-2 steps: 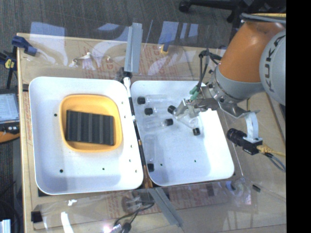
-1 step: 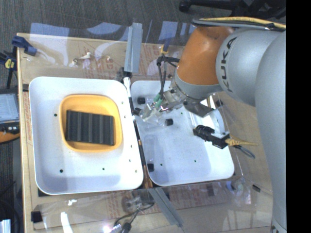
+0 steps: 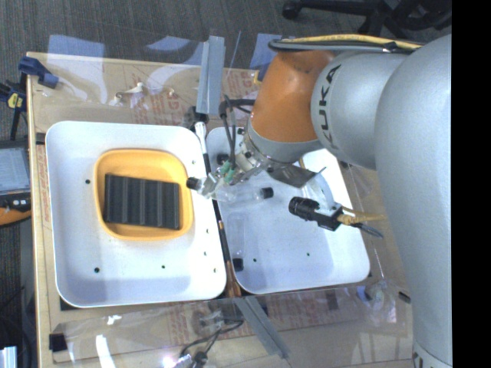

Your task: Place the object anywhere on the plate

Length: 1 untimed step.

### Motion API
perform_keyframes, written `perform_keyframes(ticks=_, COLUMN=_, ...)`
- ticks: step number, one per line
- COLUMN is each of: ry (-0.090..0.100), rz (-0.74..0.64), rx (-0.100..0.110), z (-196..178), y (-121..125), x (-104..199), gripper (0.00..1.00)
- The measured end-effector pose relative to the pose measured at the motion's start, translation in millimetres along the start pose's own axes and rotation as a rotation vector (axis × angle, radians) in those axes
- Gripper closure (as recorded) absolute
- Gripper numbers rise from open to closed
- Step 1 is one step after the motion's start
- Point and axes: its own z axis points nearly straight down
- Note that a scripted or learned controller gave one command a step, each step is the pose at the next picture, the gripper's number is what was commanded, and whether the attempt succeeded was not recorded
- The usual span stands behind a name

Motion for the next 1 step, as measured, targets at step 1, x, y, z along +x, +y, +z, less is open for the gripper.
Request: perform_keyframes(ticks=1, ry=0.000, rz=0.001, rx=0.000, z=-0.1, y=0.0, x=-0.2, gripper=0.00)
